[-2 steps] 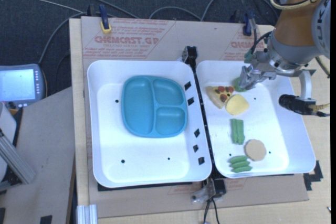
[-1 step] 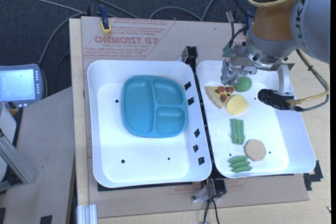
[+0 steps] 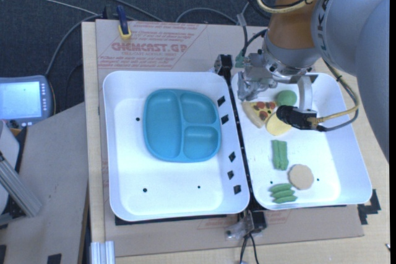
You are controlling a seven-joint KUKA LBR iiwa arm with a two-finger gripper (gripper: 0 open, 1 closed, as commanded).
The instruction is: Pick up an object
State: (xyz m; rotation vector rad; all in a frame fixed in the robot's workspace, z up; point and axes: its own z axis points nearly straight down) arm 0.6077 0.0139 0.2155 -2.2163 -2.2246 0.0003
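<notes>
1. So, the arm (image 3: 334, 3) is reaching in from 3 o'clock and hanging over the top left part of the right bin (image 3: 346, 151), with its orange band bulging at about 1 o'clock in the view.
2. The gripper (image 3: 250, 88) is pointing down near that bin's 11 o'clock corner, right by the divider between the bins. I honestly cannot tell whether it is open or closed from this angle, and nothing is visibly sitting in it.
3. The closest candidate is looking like the pizza slice (image 3: 260, 111), lying just beside the gripper at its 5 o'clock. The yellow piece (image 3: 276, 125) is touching it, and a round green piece (image 3: 286, 97) is sitting near, at 3 o'clock from the gripper.
4. To do this well, I'm thinking it should be centring over one item before dropping, since those three are crowding each other and a sloppy descent could be nudging two at once.
5. Easier targets are waiting lower down: the green stalk (image 3: 280, 154), the tan cookie (image 3: 301, 177) and the pea pods (image 3: 283, 193) around 6 o'clock.
6. The blue tray (image 3: 182, 125) is sitting in the left bin (image 3: 124, 151) on the worktop (image 3: 154, 40), well apart.
</notes>
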